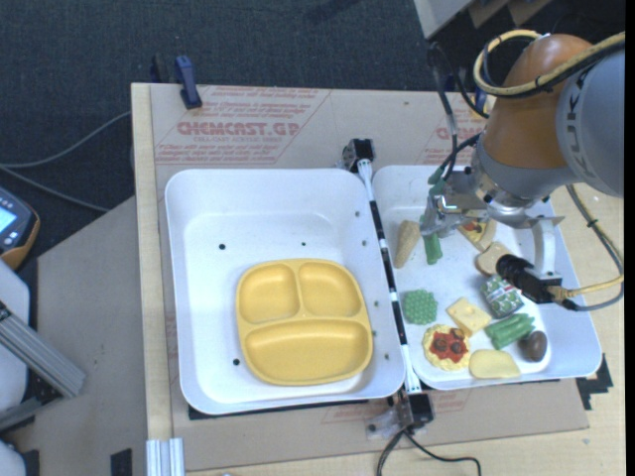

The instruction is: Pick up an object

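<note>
Green stick (434, 247) is seen between the fingers of the gripper (437, 228), clamped, over the right bin (585, 350). It should be lifted straight, kept clear of the neighbouring wedge (406, 243).

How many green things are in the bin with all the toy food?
3 that I can see: a round bumpy green one near the divider, a green piece lower right, and a green stick under the gripper. The arm may hide more.
</note>
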`<state>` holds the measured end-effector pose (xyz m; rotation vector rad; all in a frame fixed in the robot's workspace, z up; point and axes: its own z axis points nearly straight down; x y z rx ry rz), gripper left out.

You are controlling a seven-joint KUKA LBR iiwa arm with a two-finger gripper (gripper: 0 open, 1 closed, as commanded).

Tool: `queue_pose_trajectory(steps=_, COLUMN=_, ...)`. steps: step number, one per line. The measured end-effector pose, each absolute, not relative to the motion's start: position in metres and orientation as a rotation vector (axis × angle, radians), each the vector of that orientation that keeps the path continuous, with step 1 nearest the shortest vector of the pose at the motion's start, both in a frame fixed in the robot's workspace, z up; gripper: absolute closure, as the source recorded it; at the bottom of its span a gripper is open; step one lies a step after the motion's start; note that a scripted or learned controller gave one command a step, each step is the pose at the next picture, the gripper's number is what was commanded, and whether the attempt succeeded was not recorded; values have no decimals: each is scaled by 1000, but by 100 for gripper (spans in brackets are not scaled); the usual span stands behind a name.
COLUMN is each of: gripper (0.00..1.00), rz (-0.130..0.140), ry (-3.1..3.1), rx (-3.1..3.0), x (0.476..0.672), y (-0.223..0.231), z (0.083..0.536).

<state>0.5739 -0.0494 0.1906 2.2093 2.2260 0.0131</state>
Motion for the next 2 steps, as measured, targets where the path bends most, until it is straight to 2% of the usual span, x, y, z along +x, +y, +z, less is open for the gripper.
queue_pose_trajectory(steps=1, gripper=100, rz=8, ry=2228, rx=2213, x=545, y=1, z=233)
queue_pose_trajectory(steps=2, gripper=100, rz=0, ry=2228, rx=2219, x=516, y=23, z=252)
